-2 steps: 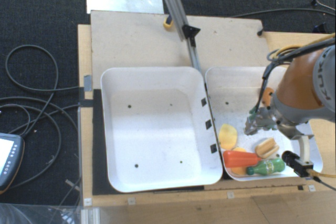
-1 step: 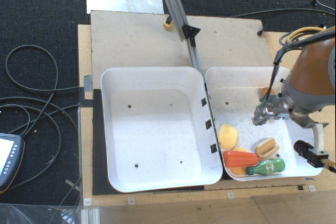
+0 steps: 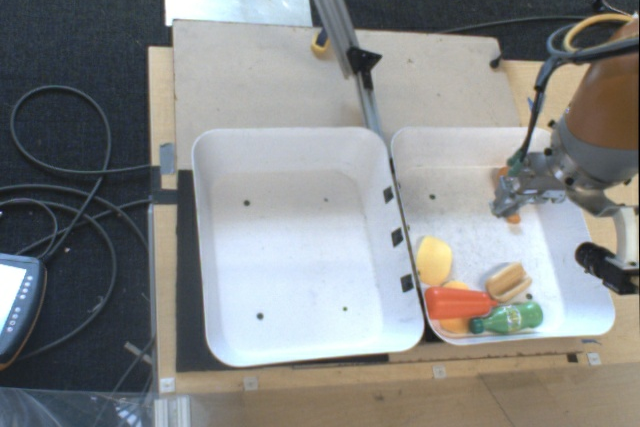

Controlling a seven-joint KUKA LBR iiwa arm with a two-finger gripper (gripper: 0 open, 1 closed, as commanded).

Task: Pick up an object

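Two shallow white bins sit side by side on a bench (image 3: 250,80): the left bin (image 3: 300,245) and the right bin (image 3: 470,170).

Arm: the grey KUKA arm (image 3: 605,105), orange-banded above the wrist, reaches in from the right edge over the right bin.

Gripper: the gripper (image 3: 510,200) hangs over the middle of the right bin, toward that bin's right wall. A small orange patch shows at its tips, but whether this is a held thing or part of the tool cannot be told. How far the fingers are spread cannot be told either; they are too small and blurred.

Contents of the right bin, all gathered at its near edge, well apart from the gripper:
- a yellow rounded piece (image 3: 434,260), just beside the left wall;
- a red-orange carrot-shaped piece (image 3: 458,302), lying flat, touching the yellow piece's lower side;
- an orange piece (image 3: 452,324) partly hidden under the red-orange one;
- a hot-dog toy (image 3: 508,281), bun and sausage, tilted, just right of the yellow piece;
- a green bottle (image 3: 510,318), lying on its side along the near edge, cap to the left. It bears a pale label; no writing can be read.
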